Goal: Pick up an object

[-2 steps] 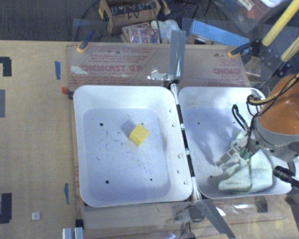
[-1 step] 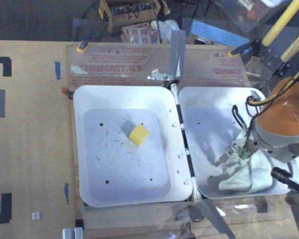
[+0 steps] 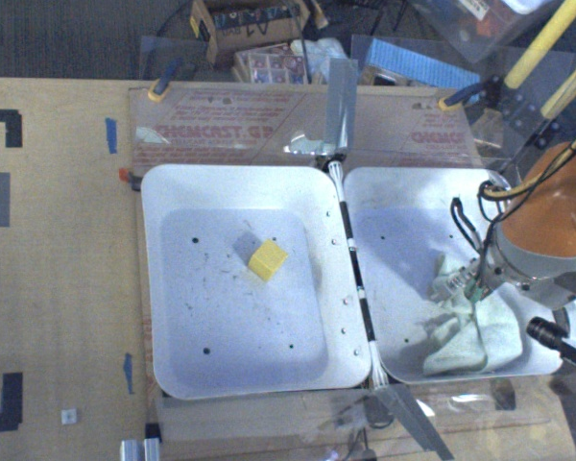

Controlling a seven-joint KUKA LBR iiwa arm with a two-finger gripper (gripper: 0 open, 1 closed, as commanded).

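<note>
Two shallow white bins side by side on a wooden bench, meeting along a dark seam down the middle. In the left bin (image 3: 173, 257), a small yellow block (image 3: 267, 260) lying alone near the centre of the floor, slightly toward the far wall, well apart from every rim; bare floor all round it. In the right bin (image 3: 394, 209), a crumpled pale cloth (image 3: 470, 334) bunched against the near right corner, touching or nearly touching the near rim. Open floor across the far and left parts of that bin. Reaching in from the right, the grey arm with its orange band (image 3: 547, 224), low over the right bin's right edge. Gripper (image 3: 470, 286) down at the upper folds of the cloth, its tip buried among cloth and cables; cannot tell whether closed, apart, or clamped on fabric. Behind both bins, a cardboard wall (image 3: 230, 128) close along the far rims.
</note>
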